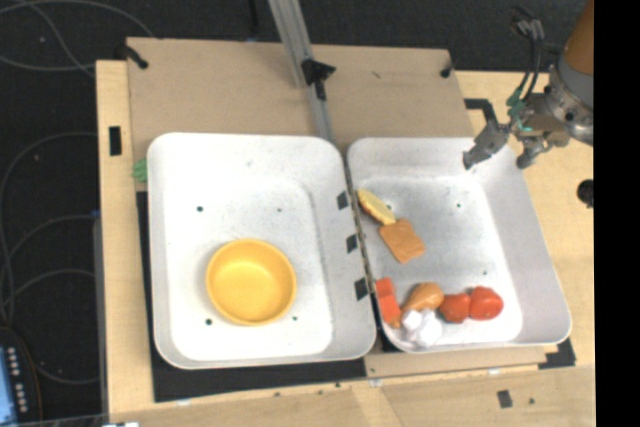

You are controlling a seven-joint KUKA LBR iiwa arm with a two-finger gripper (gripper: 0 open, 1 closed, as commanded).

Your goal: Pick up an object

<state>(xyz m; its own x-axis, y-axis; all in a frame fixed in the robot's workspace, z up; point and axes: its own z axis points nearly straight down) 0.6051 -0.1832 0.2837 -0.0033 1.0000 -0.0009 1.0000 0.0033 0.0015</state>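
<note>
Here the gripper (505,143) is seen above the far right corner of the right bin (520,245), with its two fingers spread apart and nothing between them. No object has been picked yet. The candidates are gathered well away from it, along the bin's left wall and near edge: a yellow slice (376,207), a tan slab (402,241) just beside it, and a tight cluster of an orange block (386,300), a white lump (421,328), an orange-brown piece (425,296) and two red pieces (472,305). A yellow bowl (251,281) is set alone in the left bin (240,185).

A failed grasp is judged most likely in the cluster, where pieces touch and a neighbour could be caught or pushed aside by a finger. The orange block lies against the wall, so a finger could be blocked there. The tan slab looks flat and could slip out.

Open floor is left in the middle and far right of the right bin, so a descent there would be unobstructed; the slanted metal post (285,5) stands clear of it.
</note>
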